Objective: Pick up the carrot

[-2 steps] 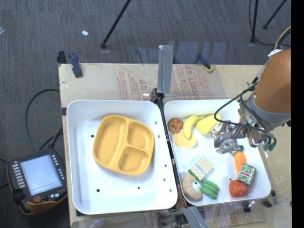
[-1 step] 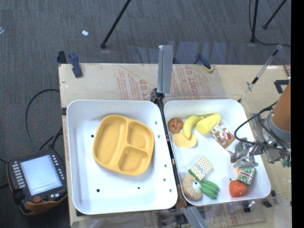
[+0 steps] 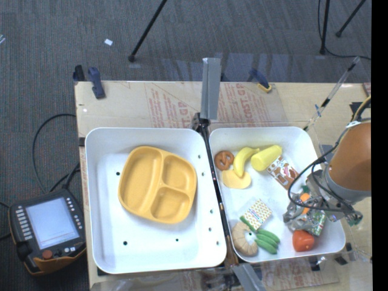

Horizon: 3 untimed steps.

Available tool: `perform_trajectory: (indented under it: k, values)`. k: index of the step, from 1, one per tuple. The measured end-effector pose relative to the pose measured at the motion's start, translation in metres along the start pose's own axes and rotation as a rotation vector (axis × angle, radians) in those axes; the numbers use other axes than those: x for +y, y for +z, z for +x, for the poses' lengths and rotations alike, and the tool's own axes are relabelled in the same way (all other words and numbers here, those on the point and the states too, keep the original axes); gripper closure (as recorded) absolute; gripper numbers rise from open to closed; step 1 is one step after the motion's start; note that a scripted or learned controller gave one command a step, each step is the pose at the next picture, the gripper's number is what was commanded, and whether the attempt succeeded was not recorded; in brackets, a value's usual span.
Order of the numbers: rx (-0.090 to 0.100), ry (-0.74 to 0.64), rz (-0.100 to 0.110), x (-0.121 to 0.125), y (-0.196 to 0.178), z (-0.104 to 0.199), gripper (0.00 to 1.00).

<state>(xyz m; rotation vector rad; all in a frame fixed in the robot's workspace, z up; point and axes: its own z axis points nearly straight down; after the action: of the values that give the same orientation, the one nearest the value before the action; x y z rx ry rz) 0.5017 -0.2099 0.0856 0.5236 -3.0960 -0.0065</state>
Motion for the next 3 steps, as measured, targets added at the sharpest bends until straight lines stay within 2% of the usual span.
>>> perform_trajectory:
  k: [1, 2, 3]
  values:
    - [0.002, -0.206, -0.002, 0.038, 0.001, -0.018, 1.0]
    - [0.002, -0.206, -0.001, 0.038, 0.001, -0.018, 0.0]
    - [-0.006, -0.077, 0.004, 0.021, -0.064, -0.11, 0.0]
